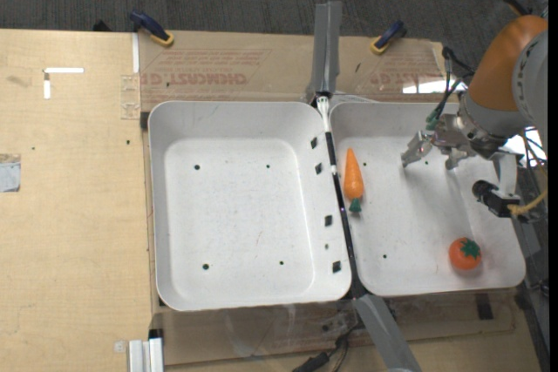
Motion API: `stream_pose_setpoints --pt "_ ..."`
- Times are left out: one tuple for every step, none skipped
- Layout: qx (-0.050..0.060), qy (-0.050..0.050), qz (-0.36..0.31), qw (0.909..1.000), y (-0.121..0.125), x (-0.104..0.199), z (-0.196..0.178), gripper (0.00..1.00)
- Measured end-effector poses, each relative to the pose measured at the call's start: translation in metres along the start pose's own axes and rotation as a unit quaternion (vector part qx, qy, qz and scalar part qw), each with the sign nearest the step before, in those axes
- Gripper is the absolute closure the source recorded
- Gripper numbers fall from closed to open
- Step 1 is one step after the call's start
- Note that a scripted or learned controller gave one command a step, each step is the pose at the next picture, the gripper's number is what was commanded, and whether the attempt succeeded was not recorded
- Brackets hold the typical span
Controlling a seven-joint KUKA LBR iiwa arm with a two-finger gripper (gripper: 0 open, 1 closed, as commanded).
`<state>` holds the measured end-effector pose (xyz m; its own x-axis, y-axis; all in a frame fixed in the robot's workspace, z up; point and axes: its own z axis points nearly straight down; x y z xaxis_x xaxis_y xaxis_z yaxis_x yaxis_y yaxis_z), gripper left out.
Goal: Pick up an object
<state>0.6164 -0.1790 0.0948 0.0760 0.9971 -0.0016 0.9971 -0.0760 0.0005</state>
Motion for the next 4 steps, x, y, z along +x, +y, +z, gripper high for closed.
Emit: stream_pose_setpoints --pt "0.002 0.001 0.011 0.9999 -0.100 -0.023 0.003 0.00" --pt "0.003 0.001 0.084 0.9965 -0.122 0.066 0.004 0.00" --pt "0.001 0.000 0.037 0.9993 -0.030 0.079 -0.011 0.00" --pt "0.003 0.001 0.072 0.9974 -0.110 0.074 0.004 0.00"
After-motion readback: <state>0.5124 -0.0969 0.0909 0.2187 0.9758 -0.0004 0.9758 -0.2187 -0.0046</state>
